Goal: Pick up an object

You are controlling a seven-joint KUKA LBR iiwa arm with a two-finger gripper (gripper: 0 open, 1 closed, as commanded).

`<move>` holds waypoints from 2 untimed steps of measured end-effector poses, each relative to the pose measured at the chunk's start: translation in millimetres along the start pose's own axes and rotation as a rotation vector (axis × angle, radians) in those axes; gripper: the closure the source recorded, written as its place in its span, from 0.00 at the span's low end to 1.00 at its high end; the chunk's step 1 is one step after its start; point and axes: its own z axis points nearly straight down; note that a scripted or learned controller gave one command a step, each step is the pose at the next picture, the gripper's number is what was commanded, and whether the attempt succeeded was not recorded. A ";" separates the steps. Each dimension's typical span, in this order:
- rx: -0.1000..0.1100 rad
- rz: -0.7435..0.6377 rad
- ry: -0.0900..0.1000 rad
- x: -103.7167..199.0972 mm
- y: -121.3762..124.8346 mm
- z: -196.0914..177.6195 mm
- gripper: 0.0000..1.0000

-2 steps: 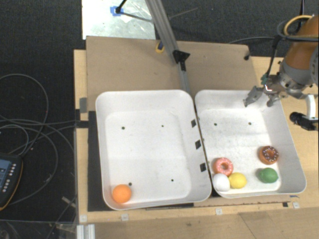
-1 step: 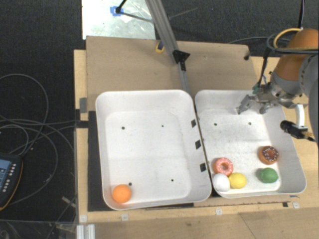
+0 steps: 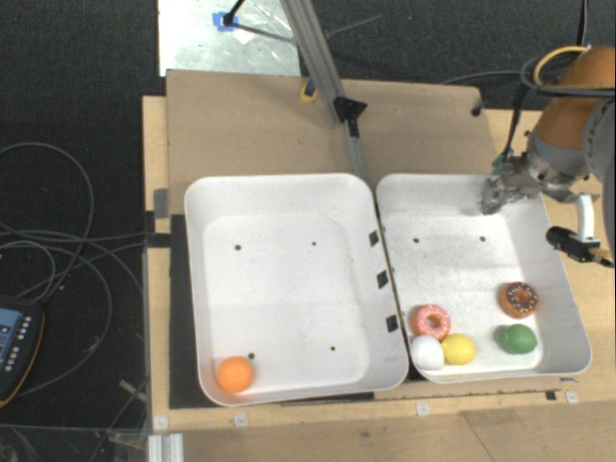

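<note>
Camera view, arm: grey arm [image 3: 577,133] with the orange band comes in from the right, up over the far right corner of the right bin [image 3: 452,219].
Camera view, jaws: the gripper [image 3: 496,198] hangs at that far corner, well apart from everything in the bin. Too small and blurry, so honestly can't tell if the jaws are spread or closed.
Camera view, pickable stuff: all bunched at the near end of the right bin. Pink donut [image 3: 430,320], white ball [image 3: 426,352] just beside it, yellow ball [image 3: 459,348] touching the white one, green ball [image 3: 518,339], and a chocolate donut [image 3: 519,299] just above the green.
Camera view, left bin: left bin [image 3: 279,200] has an orange ball [image 3: 234,374] in its near left corner.
Camera view, around: brown tabletop [image 3: 414,104], a slanted metal pole [image 3: 313,37] crossing the far side, black cables [image 3: 58,258] on the floor at left, a handheld pendant [image 3: 14,340] at the left edge.
Camera view, writing: nothing readable anywhere.
</note>
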 end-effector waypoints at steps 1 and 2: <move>-0.005 0.003 -0.001 -0.8 6.6 -55.9 1.00; -0.004 0.003 0.000 -3.0 11.1 -101.5 1.00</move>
